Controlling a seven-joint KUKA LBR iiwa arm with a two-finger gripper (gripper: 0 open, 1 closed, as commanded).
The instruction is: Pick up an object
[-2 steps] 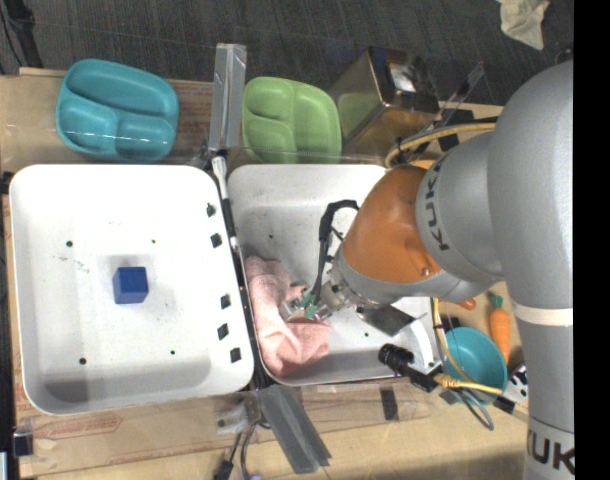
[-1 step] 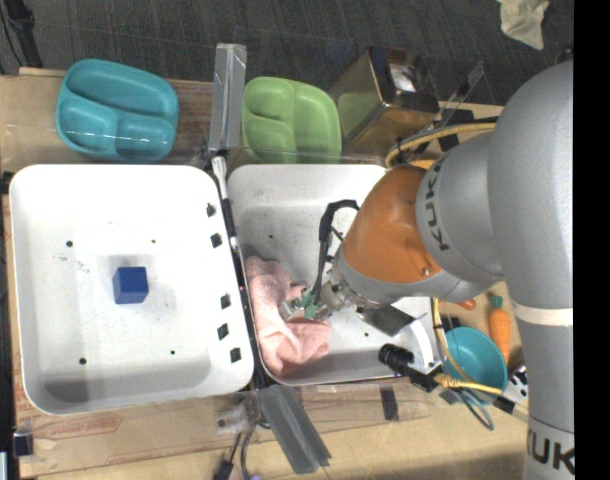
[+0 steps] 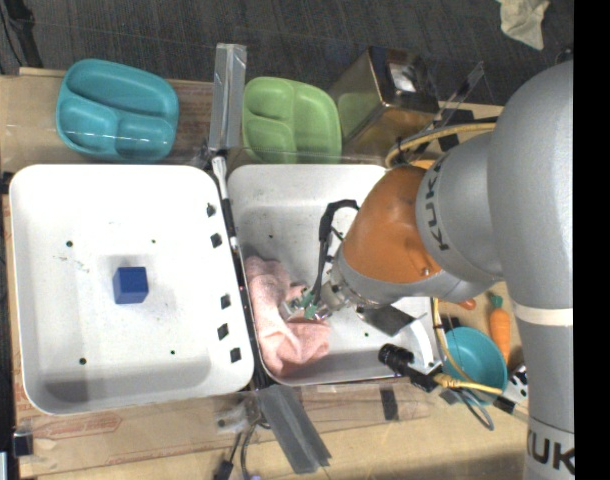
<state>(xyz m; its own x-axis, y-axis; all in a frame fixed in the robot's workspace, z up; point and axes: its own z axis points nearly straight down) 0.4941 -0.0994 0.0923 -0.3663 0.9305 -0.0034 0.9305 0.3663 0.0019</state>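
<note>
Arm: grey KUKA arm (image 3: 505,208) with orange band, reaching into the right white bin (image 3: 275,193).
Left white bin (image 3: 45,298): holds a small blue cube (image 3: 131,284) near its middle.
Cloth: crumpled pink cloth (image 3: 285,333) at the right bin's front-left corner.
Claw: claw (image 3: 307,308) down on the cloth's upper edge; cannot tell whether apart or together.

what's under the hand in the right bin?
A crumpled pink cloth lies under the hand, against the right bin's left wall. The arm covers the bin floor further right.
</note>
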